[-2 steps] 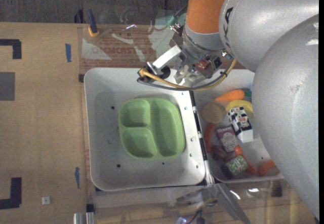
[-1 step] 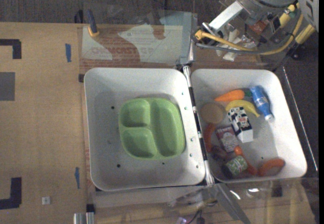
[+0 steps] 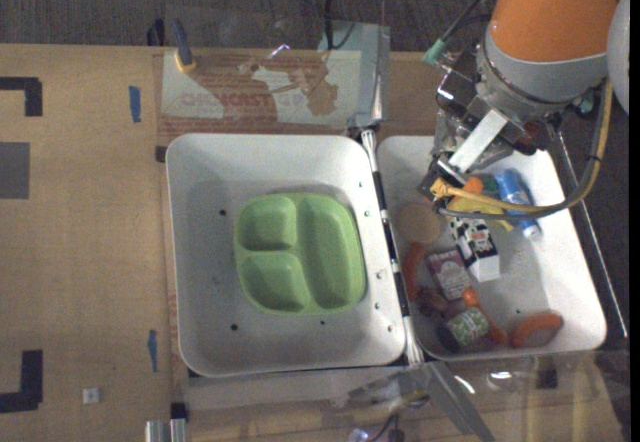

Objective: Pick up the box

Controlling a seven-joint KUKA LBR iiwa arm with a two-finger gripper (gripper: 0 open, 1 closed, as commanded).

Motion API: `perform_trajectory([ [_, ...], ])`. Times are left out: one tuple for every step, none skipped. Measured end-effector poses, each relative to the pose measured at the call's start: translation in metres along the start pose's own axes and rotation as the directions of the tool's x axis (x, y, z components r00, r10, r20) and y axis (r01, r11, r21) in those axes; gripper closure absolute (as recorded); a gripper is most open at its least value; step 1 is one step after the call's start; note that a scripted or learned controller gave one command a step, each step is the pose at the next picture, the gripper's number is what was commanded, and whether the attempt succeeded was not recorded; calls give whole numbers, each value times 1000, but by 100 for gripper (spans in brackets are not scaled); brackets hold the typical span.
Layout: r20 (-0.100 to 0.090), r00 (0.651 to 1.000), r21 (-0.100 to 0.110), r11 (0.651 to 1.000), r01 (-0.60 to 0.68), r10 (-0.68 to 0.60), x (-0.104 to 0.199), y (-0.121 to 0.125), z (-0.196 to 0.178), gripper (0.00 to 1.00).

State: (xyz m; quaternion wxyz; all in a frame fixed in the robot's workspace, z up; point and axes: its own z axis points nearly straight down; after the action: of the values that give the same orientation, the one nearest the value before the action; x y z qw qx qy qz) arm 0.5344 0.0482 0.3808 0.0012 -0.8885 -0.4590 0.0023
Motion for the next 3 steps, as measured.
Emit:
perform_trajectory([
  [-1, 988, 0, 988, -157, 157, -15, -42, 122, 100],
  [-2, 999, -3, 999, -54, 54, 59, -26, -47, 100],
  [-1, 1000, -1, 1000, 5, -5, 81, -22, 35, 100],
])
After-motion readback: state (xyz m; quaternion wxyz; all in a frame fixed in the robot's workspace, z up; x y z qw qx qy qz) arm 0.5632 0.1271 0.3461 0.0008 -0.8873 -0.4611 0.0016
